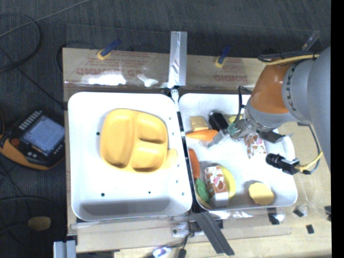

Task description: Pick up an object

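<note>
My gripper [224,135] reaches down into the upper middle of the right bin [285,144], below the orange band of the arm [271,93]. It hangs just right of an orange carrot-like piece [200,135] and below a black object [217,120]. A pale yellow block [198,122] lies at the bin's top left. A red and white packet [252,144] sits just right of the gripper. Nothing can be made out between the fingers.
The right bin also holds a second carrot [193,163], a small printed carton [215,179] on a yellow piece, a green item [202,190] and a yellow block [261,193]. A yellow divided plate [134,140] lies in the left bin [86,187]. A black plug with a cable [280,162] hangs at the right.
</note>
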Controlling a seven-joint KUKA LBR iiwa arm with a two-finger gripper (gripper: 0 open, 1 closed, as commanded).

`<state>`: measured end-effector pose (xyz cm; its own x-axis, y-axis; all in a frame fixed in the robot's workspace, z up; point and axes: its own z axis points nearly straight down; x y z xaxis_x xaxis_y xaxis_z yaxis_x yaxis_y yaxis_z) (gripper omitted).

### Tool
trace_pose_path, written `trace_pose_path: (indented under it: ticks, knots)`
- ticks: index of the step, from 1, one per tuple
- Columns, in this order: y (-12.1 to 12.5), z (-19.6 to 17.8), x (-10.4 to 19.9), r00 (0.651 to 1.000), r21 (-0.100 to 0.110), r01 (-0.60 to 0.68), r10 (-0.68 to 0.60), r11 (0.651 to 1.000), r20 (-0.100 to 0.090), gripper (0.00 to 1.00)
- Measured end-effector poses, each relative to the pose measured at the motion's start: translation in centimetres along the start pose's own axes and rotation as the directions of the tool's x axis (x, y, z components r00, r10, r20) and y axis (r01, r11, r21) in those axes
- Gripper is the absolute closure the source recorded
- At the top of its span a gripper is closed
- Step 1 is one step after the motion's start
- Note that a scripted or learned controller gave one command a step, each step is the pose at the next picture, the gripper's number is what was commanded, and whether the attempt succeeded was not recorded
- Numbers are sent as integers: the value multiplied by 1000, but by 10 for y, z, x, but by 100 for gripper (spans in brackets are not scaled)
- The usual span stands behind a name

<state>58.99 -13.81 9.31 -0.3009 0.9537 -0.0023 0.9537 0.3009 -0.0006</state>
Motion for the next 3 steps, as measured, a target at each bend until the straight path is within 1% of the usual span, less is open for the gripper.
trace_pose_path:
  ticks: [1, 2, 3]
  knots:
    - [64, 5, 17, 1000, -6, 1, -1, 1000, 5, 0]
    - [61, -2, 18, 1000, 12, 3, -3, 1000, -1, 100]
    - [78, -122, 75, 997, 2, -83, 83, 997, 0, 100]
